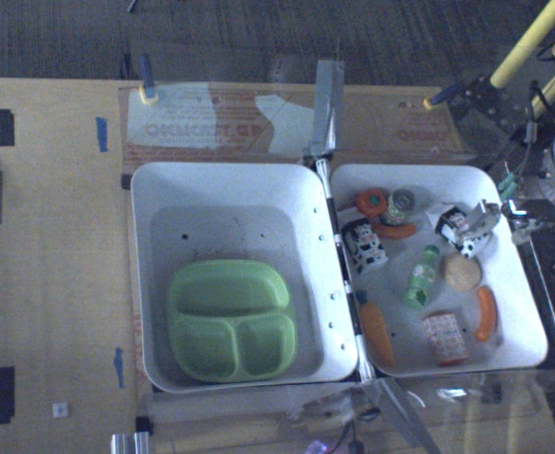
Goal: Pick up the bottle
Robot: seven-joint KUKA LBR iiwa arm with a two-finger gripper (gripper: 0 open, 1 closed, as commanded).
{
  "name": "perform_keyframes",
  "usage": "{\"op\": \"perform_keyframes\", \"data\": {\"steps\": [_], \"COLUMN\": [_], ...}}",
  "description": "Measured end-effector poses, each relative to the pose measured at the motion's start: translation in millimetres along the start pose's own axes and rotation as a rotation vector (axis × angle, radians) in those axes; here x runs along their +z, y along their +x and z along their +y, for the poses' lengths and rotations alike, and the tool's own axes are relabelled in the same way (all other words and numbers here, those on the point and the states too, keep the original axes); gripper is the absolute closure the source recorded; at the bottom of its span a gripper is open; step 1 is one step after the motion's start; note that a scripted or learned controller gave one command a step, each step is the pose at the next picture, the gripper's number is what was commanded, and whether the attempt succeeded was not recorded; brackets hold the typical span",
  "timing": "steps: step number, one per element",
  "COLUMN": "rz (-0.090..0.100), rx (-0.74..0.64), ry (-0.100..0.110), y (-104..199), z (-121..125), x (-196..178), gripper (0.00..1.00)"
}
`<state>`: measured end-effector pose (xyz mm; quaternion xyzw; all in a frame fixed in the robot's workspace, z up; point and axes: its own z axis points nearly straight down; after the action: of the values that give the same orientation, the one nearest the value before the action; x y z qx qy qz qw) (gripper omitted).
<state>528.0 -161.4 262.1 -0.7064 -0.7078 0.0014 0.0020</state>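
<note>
Lying in the middle of the right bin, the green bottle rests tilted, just left of a round bun. The gripper hovers near the bin's upper right, over a black-and-white toy; whether its fingers are parted cannot be told. Left bin: one green divided plate.

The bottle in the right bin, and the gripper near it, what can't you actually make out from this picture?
- Bottle: small and blurred in the camera view; its label and whether it is full cannot be read.
- Gripper: its fingers blend with the black and white toy beneath, so their state is unclear.
- Arm: cut off by the right edge.
- Small round can: too blurred to identify.
</note>
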Motion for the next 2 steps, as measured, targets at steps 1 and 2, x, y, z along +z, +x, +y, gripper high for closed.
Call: {"op": "perform_keyframes", "data": {"steps": [1, 2], "rz": [0.001, -0.002], "rx": [-0.058, -0.441], "ry": [0.000, -0.006], "y": [40, 29], "z": [18, 19], "x": [144, 114], "gripper": [0.00, 0.00]}}
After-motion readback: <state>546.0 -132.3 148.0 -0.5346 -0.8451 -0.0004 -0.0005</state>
